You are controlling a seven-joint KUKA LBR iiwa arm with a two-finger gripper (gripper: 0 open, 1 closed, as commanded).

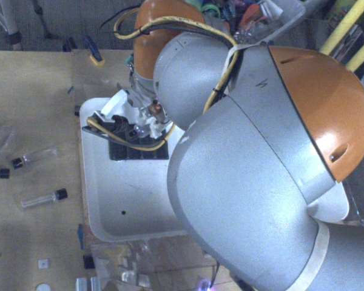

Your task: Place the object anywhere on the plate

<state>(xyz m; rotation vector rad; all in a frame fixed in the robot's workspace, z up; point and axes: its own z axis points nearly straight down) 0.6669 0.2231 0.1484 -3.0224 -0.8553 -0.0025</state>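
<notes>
Tool (pixel 143 121) seemingly over white bin (pixel 128 194)

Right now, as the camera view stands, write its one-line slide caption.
Grey-and-orange arm leans over a white bin, gripper at its far end; capped vials lie on the bench.

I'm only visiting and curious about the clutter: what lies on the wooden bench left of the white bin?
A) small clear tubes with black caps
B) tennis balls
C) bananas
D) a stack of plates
A: several small clear tubes with black caps lie scattered on the bench, to the left of the white bin.
</notes>
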